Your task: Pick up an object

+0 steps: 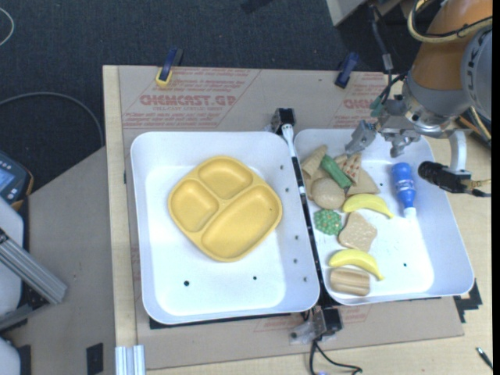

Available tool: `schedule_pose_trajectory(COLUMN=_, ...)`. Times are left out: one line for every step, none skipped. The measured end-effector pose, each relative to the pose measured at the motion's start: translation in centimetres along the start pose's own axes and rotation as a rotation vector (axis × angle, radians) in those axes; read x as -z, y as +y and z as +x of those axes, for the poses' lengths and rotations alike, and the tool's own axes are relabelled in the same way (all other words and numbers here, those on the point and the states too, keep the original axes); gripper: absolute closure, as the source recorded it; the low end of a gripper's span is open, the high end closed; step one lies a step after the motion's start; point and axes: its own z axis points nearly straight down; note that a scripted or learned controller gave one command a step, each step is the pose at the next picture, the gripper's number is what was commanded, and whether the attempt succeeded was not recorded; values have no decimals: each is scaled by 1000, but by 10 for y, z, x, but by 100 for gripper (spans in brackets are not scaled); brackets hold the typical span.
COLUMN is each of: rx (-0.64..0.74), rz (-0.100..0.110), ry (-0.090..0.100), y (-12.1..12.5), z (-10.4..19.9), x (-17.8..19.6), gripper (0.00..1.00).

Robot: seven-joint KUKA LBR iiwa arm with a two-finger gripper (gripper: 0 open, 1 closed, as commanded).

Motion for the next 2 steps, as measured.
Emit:
schedule_pose_trajectory(rx=2, rz=-16, ry=-2, y=3, z=0, x=10, gripper=0)
schedule_pose_trajectory(rx=2, rz=-10, ry=-1, y=3, z=-8, x=-50, gripper=0)
